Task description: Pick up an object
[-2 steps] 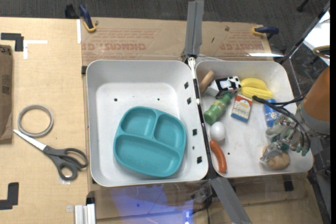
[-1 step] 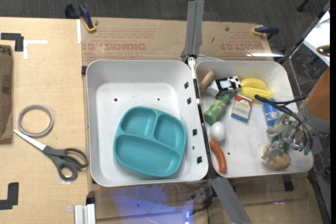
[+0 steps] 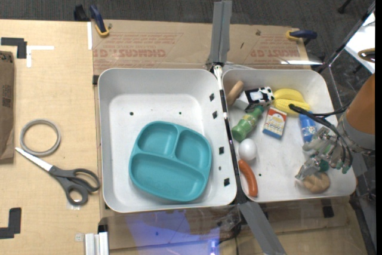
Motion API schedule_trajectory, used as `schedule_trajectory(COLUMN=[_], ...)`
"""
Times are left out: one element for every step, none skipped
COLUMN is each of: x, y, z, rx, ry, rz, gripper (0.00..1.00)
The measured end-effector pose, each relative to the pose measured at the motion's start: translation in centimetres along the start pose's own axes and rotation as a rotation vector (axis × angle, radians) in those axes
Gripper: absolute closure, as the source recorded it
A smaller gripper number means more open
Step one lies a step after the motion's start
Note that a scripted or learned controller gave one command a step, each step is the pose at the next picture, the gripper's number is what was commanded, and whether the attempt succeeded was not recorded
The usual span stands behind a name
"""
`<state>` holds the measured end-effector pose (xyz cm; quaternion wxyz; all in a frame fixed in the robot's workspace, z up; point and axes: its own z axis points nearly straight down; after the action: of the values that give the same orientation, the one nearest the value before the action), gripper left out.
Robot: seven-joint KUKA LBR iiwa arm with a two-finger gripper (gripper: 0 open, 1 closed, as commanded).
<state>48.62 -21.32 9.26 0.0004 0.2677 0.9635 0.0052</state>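
Observation:
My gripper (image 3: 312,170) reaches in from the right and hangs low in the front right corner of the right bin (image 3: 334,98). Directly under its tip lies a brown rounded lump (image 3: 317,183), touching it or nearly so. The same bin holds a banana (image 3: 292,98), a black-and-white toy cow (image 3: 260,95), a green bottle (image 3: 247,122), a small orange-and-white box (image 3: 275,123), a blue packet (image 3: 307,127), a white egg (image 3: 247,149), an orange-red sausage (image 3: 249,177) and a wooden peg (image 3: 234,91).
The left bin (image 3: 113,128) holds a teal divided plate (image 3: 172,161). On the bench to the left lie scissors (image 3: 62,176) and a roll of tape (image 3: 40,136). A grey divider bar (image 3: 221,33) rises between the bins at the back.

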Motion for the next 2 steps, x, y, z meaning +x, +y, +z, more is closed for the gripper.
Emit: schedule_trajectory(x=[-6.7,-1.4], y=[8.6,6.0], z=[0.1,0.1], rx=[0.009,0.009], ry=[-0.006,-0.004], rz=[0.210,0.367], gripper=[0.00,0.00])
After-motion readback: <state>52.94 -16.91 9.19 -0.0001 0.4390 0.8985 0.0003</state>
